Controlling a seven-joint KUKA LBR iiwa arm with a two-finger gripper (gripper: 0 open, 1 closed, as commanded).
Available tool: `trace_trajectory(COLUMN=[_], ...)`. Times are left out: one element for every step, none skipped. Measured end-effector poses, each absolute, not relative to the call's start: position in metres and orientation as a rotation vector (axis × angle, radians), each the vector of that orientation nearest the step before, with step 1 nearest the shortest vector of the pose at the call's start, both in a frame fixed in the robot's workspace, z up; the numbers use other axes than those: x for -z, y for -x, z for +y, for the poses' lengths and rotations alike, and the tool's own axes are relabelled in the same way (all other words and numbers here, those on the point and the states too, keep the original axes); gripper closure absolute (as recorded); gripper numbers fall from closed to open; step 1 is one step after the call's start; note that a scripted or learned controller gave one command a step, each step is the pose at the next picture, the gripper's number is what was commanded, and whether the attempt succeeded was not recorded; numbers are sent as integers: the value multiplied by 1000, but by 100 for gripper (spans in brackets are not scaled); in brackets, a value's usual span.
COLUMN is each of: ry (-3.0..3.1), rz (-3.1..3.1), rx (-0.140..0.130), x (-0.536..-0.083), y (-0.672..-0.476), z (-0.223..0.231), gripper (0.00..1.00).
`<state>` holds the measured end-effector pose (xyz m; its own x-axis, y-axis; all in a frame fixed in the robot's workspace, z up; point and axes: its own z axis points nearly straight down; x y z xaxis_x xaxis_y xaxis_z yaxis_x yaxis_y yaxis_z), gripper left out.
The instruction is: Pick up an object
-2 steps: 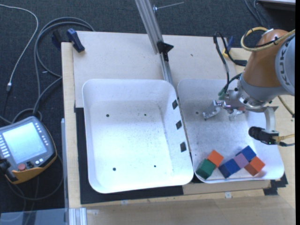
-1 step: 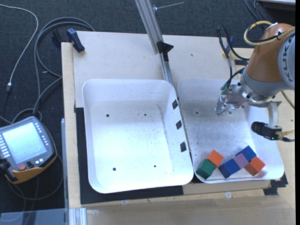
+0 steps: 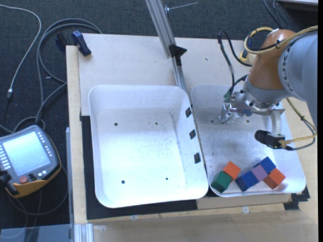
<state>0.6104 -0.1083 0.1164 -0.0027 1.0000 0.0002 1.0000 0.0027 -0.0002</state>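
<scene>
Far left on the floor, a teach pendant [image 3: 25,158] with cables around it. On the bench, the left bin [image 3: 106,110] sits just beside the right bin [image 3: 212,145]. A blue clamp [image 3: 81,42] is at the bench's back left corner, and a metal pole [image 3: 161,24] slants up behind the bins. Blocks cluster at the right bin's front edge: green block [image 3: 220,181], orange block [image 3: 231,169], blue block [image 3: 247,180], purple block [image 3: 259,172], another blue one [image 3: 266,163], red-orange block [image 3: 275,178]. The gripper [image 3: 228,113] hangs over the right bin's back half, well apart from the blocks; nothing visible between its tips, opening too small to tell.
</scene>
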Motion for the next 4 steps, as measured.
trace_trajectory(ry=[2232, 2223, 2220, 2214], rz=[-2222, -2223, -2233, -2224], rx=[4, 2, 12, 0], x=[-202, -197, -317, -313], y=[-565, -566, -532, -510], z=[-151, -148, -84, -54], gripper=[100, 0, 0, 0])
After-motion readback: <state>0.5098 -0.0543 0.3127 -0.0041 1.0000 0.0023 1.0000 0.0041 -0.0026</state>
